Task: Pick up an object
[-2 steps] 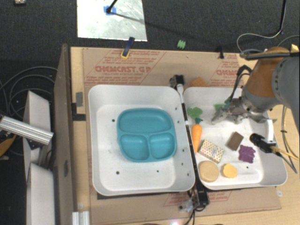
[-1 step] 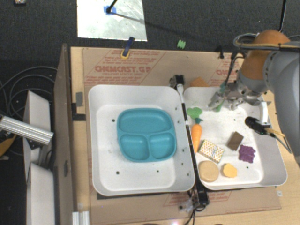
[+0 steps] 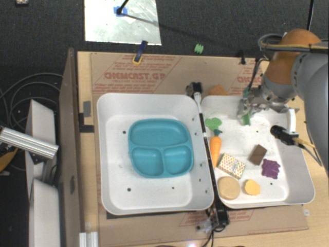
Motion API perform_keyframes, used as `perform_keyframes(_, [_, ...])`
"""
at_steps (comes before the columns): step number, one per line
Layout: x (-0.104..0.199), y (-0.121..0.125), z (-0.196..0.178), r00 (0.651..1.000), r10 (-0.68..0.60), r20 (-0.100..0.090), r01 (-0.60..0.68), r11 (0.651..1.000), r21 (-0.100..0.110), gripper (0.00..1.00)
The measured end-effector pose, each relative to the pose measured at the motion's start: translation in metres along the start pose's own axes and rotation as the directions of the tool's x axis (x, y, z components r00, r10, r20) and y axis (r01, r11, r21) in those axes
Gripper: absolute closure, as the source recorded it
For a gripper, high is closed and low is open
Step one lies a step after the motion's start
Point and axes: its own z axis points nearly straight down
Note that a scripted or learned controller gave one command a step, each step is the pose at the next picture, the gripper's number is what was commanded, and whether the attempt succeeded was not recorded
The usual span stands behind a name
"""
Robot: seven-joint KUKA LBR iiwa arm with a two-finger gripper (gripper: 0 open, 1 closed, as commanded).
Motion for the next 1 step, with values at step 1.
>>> perform_keyframes(1, [0.0522, 0.0011, -0.0606, 1.0, -0.003, -0.002, 0.003, 1.0, -0.004, 1.0])
